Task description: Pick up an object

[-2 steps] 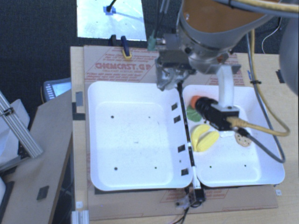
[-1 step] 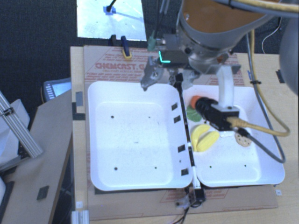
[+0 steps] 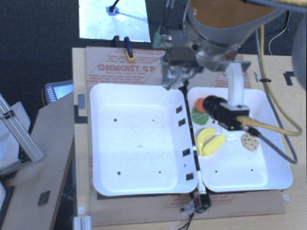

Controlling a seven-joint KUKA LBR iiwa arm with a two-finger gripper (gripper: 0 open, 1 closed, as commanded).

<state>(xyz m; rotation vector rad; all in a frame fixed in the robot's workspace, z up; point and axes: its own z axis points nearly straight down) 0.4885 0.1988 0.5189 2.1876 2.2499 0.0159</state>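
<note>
In the right bin [image 3: 268, 176], near the divider, lie a yellow banana-shaped piece [image 3: 210, 142], a round speckled cookie [image 3: 249, 141] and an orange and green item [image 3: 198, 112] that is partly hidden by a black unit. My gripper [image 3: 175, 78] hangs over the back end of the divider between the two bins, up and to the left of these objects. It is apart from all of them, and I see nothing held in it.
The left bin [image 3: 100, 143] is white with a few small dark dots. A black unit [image 3: 223, 113] with a yellow cable [image 3: 273, 128] crosses the right bin. The big grey and orange arm [image 3: 225, 13] covers the back right. Cardboard [image 3: 120, 66] lies behind the bins.
</note>
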